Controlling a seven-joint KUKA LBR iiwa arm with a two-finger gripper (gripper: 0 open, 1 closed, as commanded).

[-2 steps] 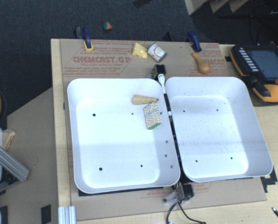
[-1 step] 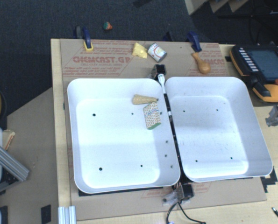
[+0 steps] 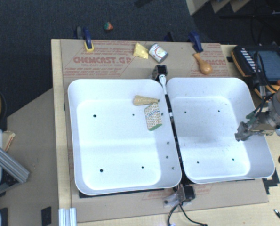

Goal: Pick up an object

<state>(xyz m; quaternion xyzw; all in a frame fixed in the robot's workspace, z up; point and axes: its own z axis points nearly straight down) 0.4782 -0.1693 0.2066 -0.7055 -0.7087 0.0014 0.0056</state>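
In the left bin point(image 3: 83, 126), near its upper right corner, lie a tan cone-shaped object point(image 3: 145, 100) and just below it a small patterned white-green packet point(image 3: 153, 116). My gripper point(image 3: 243, 133) hangs over the right side of the right bin point(image 3: 210, 168), far to the right of both objects. Its fingers point left and down, and nothing is seen between them.
On the board behind the bins lie a yellow piece point(image 3: 140, 51), a small white can point(image 3: 158, 53) and a wooden spoon-like thing point(image 3: 203, 65). Blue clamps point(image 3: 87, 36) hold the board's far edge. A dark device point(image 3: 262, 62) sits at the right.
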